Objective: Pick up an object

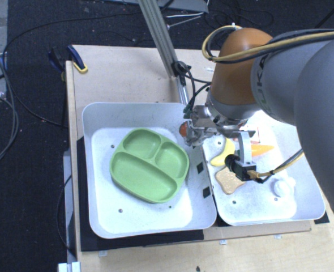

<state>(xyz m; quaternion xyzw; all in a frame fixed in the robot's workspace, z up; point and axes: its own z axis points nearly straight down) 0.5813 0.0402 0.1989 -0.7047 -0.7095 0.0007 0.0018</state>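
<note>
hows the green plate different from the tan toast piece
The green plate is far larger than the toast. The plate lies in the left bin, the toast in the right bin. The plate is moulded into three compartments; the toast is a plain flat slab. Both rest on a white bin floor.

We see a robotics lab: loose black cables (42,27) left of the pale wooden bench (121,78), a grey metal strut (155,27) behind it.
</note>
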